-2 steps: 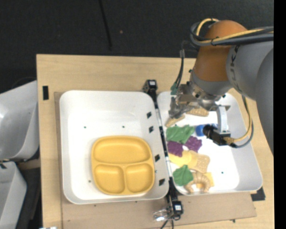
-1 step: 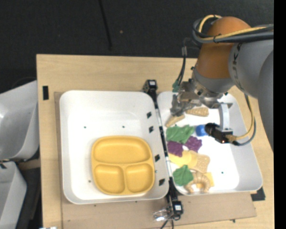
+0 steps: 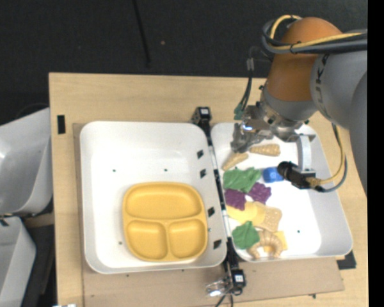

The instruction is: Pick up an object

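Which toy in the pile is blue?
The small blue piece, at the right edge of the pile in the right bin. Its neighbours are green, purple, yellow or tan.

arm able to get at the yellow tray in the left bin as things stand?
Probably yes: the yellow tray lies alone and uncovered in the left bin. The end effector sits over the right bin, across the divider.

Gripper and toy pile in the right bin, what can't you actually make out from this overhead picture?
- Gripper: the wrist above hides its fingers, so open, shut, or holding something cannot be told.
- Toy pile: pieces overlap; the green piece, purple piece and tan pieces are too small and blurred to identify.
- Right bin: its far corner sits behind the arm.
- Arm: cut off by the right edge.
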`<control>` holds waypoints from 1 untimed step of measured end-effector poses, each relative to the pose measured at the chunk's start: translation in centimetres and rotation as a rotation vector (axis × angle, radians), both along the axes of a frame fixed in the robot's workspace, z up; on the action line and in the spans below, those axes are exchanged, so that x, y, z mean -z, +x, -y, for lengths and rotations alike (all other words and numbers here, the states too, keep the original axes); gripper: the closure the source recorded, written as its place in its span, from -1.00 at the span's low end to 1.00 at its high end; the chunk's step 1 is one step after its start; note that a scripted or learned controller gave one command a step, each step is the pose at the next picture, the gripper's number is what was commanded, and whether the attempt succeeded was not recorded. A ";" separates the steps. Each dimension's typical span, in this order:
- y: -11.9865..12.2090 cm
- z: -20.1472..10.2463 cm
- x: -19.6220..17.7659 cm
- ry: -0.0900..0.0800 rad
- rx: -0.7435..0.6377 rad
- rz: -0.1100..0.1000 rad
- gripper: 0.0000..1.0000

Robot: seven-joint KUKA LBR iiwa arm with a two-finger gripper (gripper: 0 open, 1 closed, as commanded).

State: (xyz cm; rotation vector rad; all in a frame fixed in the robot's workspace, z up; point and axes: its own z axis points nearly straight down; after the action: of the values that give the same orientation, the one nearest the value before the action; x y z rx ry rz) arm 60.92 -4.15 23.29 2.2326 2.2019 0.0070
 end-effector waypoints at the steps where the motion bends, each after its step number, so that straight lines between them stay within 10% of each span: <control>1: 3.6 9.5 5.6 -0.005 -0.007 -0.009 1.00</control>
State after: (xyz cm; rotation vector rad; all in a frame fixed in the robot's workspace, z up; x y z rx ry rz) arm 64.50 -13.62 17.69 2.2271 2.2118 -0.0086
